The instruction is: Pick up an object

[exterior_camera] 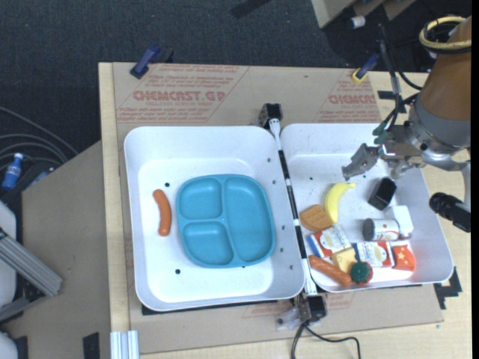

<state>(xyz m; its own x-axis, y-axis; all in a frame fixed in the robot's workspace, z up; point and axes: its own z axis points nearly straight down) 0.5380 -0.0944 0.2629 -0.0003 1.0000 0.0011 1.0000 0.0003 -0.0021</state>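
My fingers [372, 158] hang spread and empty above the right white bin [434, 264], lining up on the curved yellow banana [338, 198].

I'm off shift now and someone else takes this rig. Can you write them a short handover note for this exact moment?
Gripper: above the right bin, near its far side, nothing visible between its fingers.
Right bin holds: banana, black block, cracker, carrot, small cartons and toy foods.
Left bin: blue divided plate, sausage beside it.
Done: nothing lifted.
Left: grasp and lift one object.
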